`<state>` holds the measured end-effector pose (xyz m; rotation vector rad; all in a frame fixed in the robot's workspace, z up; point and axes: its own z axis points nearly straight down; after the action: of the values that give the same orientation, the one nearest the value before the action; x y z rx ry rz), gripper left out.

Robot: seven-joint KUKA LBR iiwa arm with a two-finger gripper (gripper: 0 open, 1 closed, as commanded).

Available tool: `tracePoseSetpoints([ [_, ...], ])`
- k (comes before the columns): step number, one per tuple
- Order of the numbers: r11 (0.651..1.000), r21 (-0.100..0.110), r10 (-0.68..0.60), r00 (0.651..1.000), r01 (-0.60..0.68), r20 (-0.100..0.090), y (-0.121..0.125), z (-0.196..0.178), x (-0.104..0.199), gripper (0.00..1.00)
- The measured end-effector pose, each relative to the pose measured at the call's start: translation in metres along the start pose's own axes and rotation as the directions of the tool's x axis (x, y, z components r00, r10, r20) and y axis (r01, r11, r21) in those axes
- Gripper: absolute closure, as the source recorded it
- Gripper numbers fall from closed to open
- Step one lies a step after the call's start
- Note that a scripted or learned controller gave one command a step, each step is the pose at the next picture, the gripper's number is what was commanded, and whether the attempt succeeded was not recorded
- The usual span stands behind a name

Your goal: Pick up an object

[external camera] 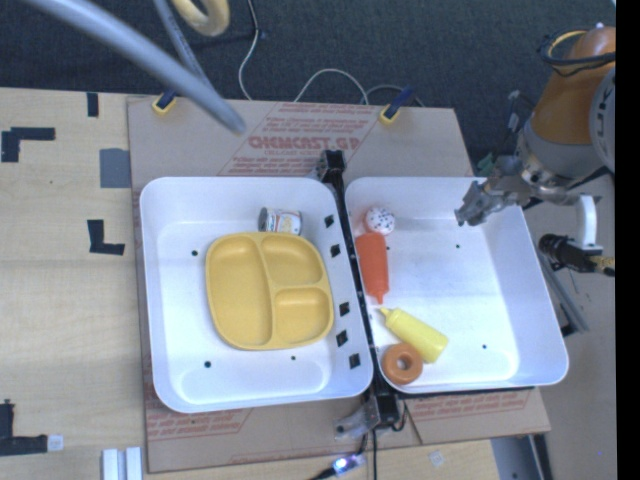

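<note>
Resting on cardboard [300,143], two white bins [170,208]; tool [472,211] state unclear.

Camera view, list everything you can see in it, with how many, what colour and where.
Bins: two, white, side by side on the bench.
Divided plate: one, yellow, middle of the left bin.
Small can: one, silvery with a label, left bin, just behind the plate.
Ball: one, white with spots, right bin, far left corner.
Carrot-like toy: one, orange, right bin along its left wall.
Squeeze bottle: one, yellow, lying in the right bin's near left part.
Ring: one, orange-brown, right bin, near left corner.
Arm: one, grey with orange band, right side.
Gripper: one, dark, above the right bin's far right part.
</note>
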<state>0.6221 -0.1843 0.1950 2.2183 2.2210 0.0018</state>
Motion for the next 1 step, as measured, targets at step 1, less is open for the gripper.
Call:
tracePoseSetpoints([
  [1,1.000,-0.002,-0.001,1.000,0.001,0.001,0.0013,-0.0518,0.0003,1.00],
])
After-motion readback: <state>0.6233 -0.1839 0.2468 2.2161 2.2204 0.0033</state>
